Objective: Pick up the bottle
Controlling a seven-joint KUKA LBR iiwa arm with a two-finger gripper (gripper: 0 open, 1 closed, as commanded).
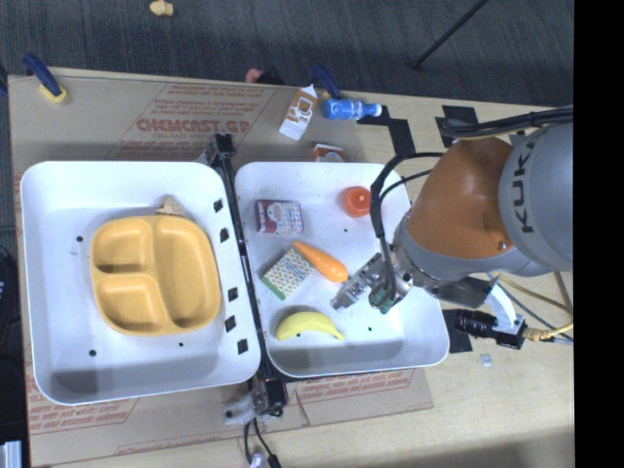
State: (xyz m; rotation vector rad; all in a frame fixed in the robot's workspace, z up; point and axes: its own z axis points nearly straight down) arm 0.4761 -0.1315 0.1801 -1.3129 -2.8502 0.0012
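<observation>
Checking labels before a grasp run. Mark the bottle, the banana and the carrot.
bottle (pixel 347 110), camera view, on its blue body, on the bench beyond the bins.
banana (pixel 307 327), camera view, on its curved middle.
carrot (pixel 321 260), camera view, mid-length on its orange body.

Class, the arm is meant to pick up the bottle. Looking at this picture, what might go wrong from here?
1. The claw sits low in the right bin, while the blue bottle lies outside on the bench beyond the far rim, so it may grab the wrong item.
2. The carrot and banana lie close to the claw and could get knocked or snagged.
</observation>
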